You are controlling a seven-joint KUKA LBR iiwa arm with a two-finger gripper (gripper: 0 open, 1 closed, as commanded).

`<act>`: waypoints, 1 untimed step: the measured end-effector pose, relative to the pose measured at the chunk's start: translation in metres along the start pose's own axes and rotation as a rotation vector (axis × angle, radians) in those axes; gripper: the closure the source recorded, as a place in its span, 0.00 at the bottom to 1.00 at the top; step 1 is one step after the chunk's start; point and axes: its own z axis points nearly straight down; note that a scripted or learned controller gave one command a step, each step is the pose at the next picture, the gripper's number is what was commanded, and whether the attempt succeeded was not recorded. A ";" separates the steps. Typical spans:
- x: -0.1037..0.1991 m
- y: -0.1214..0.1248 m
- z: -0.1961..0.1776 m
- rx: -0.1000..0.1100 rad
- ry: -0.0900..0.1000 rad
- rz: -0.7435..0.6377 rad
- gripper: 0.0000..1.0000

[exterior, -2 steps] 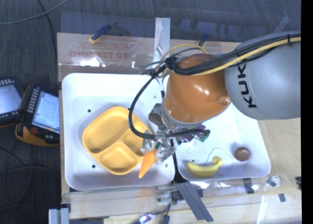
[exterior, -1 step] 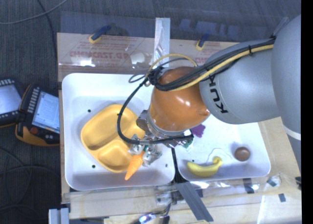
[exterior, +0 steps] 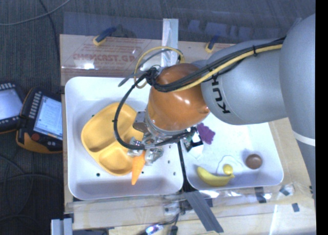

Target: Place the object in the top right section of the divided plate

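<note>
A yellow divided plate [exterior: 105, 136] lies in the left white bin [exterior: 82, 182]. My gripper [exterior: 145, 152] hangs over the plate's right edge, below the orange wrist band. An orange carrot [exterior: 136, 170] points down from between its fingers, tip over the bin floor just right of the plate's lower section. The gripper is shut on the carrot. The arm hides the plate's right side.
The right bin [exterior: 271, 175] holds a yellow banana [exterior: 212, 176], a brown round object [exterior: 252, 161], a purple bunch [exterior: 206, 133] and a small white-and-yellow piece [exterior: 227, 168]. A teach pendant [exterior: 43, 121] lies left of the bench.
</note>
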 end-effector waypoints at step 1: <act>-0.015 0.002 0.002 0.007 0.017 -0.240 1.00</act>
